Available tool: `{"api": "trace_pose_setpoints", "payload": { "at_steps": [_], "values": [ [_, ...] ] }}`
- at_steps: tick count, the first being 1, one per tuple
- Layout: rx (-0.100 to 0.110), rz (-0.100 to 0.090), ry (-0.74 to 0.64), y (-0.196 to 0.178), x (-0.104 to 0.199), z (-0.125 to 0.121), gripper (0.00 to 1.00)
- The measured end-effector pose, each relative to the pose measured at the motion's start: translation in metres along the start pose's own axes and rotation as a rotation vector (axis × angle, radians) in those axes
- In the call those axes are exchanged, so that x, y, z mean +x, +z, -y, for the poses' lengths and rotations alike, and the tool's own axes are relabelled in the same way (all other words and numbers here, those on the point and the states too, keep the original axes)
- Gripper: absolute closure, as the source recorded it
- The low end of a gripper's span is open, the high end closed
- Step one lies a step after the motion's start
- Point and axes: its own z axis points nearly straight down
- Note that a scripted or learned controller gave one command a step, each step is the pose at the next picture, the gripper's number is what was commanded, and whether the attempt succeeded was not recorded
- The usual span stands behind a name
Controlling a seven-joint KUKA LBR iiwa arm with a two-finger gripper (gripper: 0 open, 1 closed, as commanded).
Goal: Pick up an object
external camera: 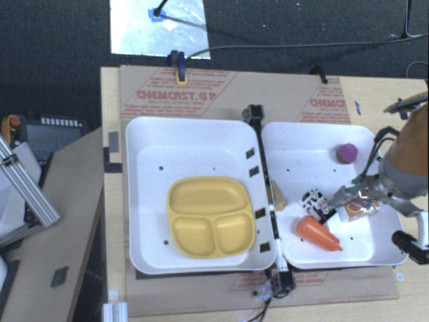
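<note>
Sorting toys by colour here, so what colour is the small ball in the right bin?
Purple. The ball shows best in the camera view, near the right bin's far wall.

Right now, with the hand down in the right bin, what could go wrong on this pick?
1. The hand sits among crowded items: the black-and-white toy, the orange carrot and a red-and-white packet. It may nudge one or catch two at once.
2. The carrot is tapered and could slip from a grip.
3. The purple ball could roll if the bin is bumped.
</note>
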Motion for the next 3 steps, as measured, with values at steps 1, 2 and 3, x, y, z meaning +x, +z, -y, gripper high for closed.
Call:
{"api": "trace_pose_setpoints", "payload": {
  "at_steps": [1, 2, 3],
  "values": [
    [-0.024, 0.01, 0.001, 0.02, -0.004, -0.008, 0.0],
    [-0.028, 0.003, -0.003, 0.011, 0.001, -0.011, 1.0],
    [-0.003, 0.002, -0.001, -0.044, -0.003, -0.003, 1.0]
  ]
}}
